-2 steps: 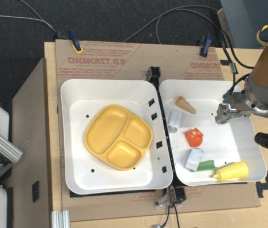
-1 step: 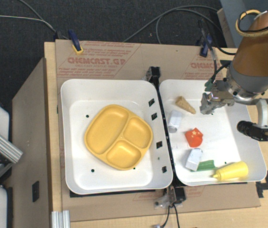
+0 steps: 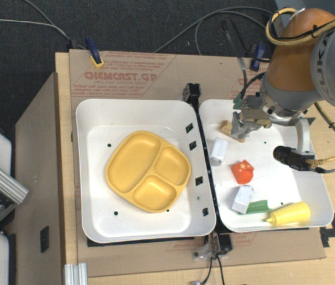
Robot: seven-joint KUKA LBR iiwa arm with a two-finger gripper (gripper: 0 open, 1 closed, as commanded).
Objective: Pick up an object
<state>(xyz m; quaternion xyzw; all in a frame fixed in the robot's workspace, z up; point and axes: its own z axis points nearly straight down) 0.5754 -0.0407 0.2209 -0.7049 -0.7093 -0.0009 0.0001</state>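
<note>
My gripper (image 3: 242,128) hangs low over the far left part of the right bin (image 3: 318,189), reaching in from the right. A small tan piece (image 3: 225,126) lies just to its left, touching or nearly touching it. Nearer the camera lie a small white cylinder (image 3: 218,151), a red block (image 3: 243,171), a white and grey block (image 3: 242,199), a green block (image 3: 257,206) and a yellow squeeze-bottle shape (image 3: 289,214). Nothing can be seen held in the gripper.
The left bin (image 3: 90,159) holds a yellow divided plate (image 3: 149,171). A black divider with clips (image 3: 200,159) runs between the two bins. Cardboard (image 3: 131,73) lies under and behind the bins, with cables at the back.
</note>
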